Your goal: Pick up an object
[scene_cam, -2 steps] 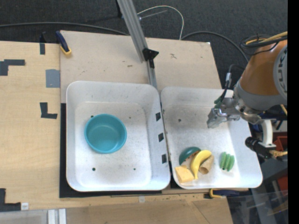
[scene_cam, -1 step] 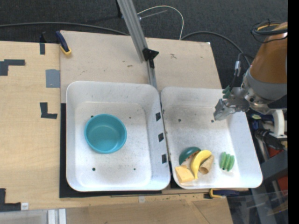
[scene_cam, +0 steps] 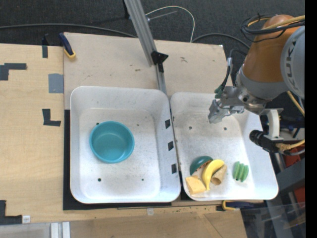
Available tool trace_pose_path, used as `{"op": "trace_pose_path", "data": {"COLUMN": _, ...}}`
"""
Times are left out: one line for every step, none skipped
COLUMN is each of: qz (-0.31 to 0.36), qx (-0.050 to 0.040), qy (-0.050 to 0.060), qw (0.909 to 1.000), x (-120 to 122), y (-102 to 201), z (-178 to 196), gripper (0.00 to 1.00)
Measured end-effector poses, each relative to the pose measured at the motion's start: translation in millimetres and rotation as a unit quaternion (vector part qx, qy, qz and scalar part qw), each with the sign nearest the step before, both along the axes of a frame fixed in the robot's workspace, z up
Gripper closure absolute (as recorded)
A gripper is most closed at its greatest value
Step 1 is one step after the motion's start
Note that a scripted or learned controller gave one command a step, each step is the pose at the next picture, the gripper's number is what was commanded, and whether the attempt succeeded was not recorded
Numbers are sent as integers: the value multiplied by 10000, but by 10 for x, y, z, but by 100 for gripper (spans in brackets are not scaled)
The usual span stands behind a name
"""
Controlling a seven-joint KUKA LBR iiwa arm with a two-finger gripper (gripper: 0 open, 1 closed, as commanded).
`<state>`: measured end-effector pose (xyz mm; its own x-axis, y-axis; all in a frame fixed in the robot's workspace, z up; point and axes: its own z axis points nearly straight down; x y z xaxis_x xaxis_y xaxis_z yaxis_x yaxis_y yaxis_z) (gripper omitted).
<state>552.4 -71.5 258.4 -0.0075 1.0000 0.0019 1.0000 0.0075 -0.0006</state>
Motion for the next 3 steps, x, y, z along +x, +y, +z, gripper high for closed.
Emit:
{"op": "trace_pose_path", "data": {"qz": -5, "qx": -3, "qy": 2, "qw": 10000, "x": 221, "y": 534, "z": -27, "gripper": 100}}
{"op": "trace_pose_path", "data": {"qz": -4, "qx": -4, "qy": 3, "qw": 10000, "x": 412, "y": 1052, "z": -67, "gripper": 100}}
{"op": "trace_pose_path", "data": {"qz": -11, "qx": -8, "qy": 6, "qw": 10000, "x": 512, "y": 1495, "z": -142, "gripper": 100}}
